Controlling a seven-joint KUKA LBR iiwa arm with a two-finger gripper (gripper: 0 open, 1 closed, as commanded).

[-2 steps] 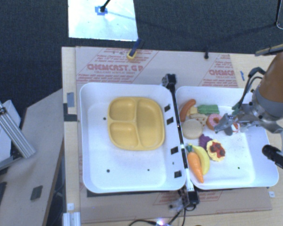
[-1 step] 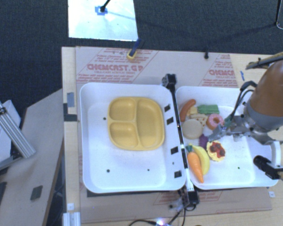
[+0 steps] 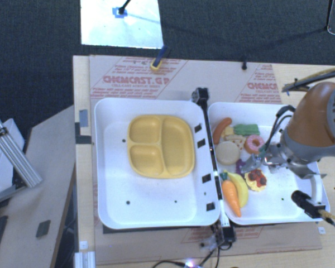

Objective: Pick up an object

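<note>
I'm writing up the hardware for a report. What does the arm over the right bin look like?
The arm is a rounded, bulky body with a broad orange band above grey metal at the wrist. Dark cables loop along its left side down toward the gripper, which is a small grey-and-silver assembly. A separate black part sticks out lower down. No lettering is legible on it.

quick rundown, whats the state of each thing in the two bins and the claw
yellow tray: flat in the left bin, right side up
sausage: lying at the back of the right bin
donut: lying flat, beside the claw
carrot: lying at the front, against the banana
banana: lying beside the carrot
claw: low over the toy food, grip too hidden to tell
</note>
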